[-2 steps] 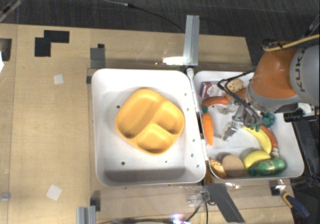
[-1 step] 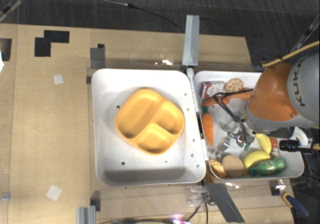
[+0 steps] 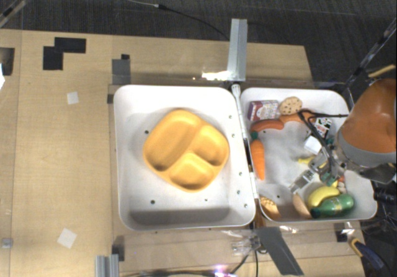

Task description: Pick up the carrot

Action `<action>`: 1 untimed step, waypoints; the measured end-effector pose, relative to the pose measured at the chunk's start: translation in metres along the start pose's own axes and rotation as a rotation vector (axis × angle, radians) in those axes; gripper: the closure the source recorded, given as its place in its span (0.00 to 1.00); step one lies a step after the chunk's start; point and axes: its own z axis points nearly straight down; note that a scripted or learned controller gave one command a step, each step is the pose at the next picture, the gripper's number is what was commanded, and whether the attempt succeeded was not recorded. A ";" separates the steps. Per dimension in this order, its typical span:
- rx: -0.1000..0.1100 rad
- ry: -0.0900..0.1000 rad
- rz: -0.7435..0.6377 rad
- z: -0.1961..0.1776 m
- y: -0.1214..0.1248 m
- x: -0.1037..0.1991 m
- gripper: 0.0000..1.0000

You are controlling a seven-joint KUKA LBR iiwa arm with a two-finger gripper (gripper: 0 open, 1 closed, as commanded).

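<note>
The fingers (image 3: 315, 171) hang low in the right bin (image 3: 363, 211); whether they are open or closed cannot be told, and nothing shows between them. The carrot (image 3: 258, 159) lies well to their left, along the bin's left wall, untouched.

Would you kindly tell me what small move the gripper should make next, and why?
Probably shift the gripper toward the left wall of the right white bin, since the orange tapered carrot lies there while the gripper hovers near the yellow banana.

Glossy yellow plastic dish (image 3: 186, 149), smooth white bins (image 3: 133, 207) (matt), pale wood bench (image 3: 56, 164), brushed metal post (image 3: 238, 49)
</note>
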 end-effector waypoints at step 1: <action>0.000 0.001 0.304 0.038 0.009 -0.034 0.00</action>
